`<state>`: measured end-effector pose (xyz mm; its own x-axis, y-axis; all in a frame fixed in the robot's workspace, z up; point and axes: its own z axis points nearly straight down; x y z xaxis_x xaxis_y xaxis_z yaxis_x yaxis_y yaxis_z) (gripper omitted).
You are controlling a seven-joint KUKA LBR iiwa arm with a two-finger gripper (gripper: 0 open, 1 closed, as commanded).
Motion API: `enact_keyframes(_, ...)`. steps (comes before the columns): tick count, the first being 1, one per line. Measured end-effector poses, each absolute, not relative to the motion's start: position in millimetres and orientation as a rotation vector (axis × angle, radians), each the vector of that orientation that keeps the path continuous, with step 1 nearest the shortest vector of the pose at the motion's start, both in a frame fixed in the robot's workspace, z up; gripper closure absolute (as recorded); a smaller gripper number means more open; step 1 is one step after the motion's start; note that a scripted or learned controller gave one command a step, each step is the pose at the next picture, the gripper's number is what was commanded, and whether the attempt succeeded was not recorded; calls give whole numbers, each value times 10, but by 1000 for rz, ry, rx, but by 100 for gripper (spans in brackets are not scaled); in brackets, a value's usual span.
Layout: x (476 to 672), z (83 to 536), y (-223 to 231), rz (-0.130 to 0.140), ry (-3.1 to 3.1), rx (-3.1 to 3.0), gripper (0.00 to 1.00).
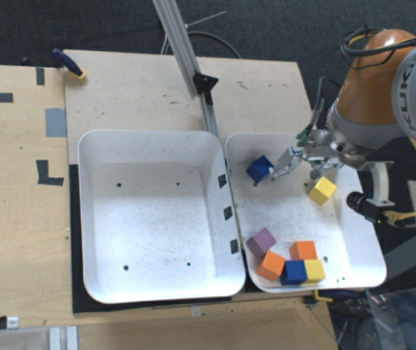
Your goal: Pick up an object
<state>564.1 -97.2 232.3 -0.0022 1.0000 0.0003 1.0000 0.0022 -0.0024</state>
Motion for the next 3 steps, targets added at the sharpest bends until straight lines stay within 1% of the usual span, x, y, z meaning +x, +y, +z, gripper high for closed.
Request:
enact_keyframes(1, 6072, 872, -1431, 8, -2219, -2219, 0)
enact_keyframes(2, 6509, 952, -1277, 53, -2202, -2178, 0)
enact_keyframes(3, 6493, 1038, -1255, 52, -2195, -2175, 100)
